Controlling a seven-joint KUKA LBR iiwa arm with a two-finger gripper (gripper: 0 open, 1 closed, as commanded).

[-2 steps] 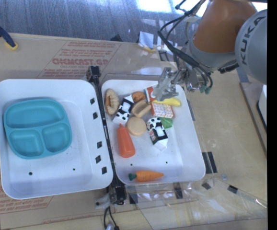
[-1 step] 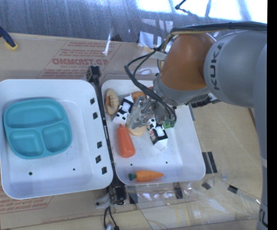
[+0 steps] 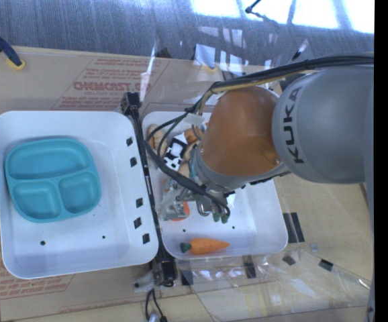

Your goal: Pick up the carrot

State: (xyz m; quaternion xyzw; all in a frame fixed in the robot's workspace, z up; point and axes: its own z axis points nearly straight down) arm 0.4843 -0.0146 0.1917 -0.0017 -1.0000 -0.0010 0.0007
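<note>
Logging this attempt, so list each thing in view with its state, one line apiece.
carrot: lying flat on the right bin's floor near the front wall, not held.
gripper: low inside the right bin, behind the carrot and apart from it.
blue tray: flat in the left bin, three compartments facing up.
left bin: holds the tray.
right bin: holds the carrot; the arm covers its back half.

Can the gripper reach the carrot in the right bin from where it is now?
Probably yes. The carrot lies uncovered near the right bin's front wall, apart from other items, and the gripper hangs just above and behind it.
</note>
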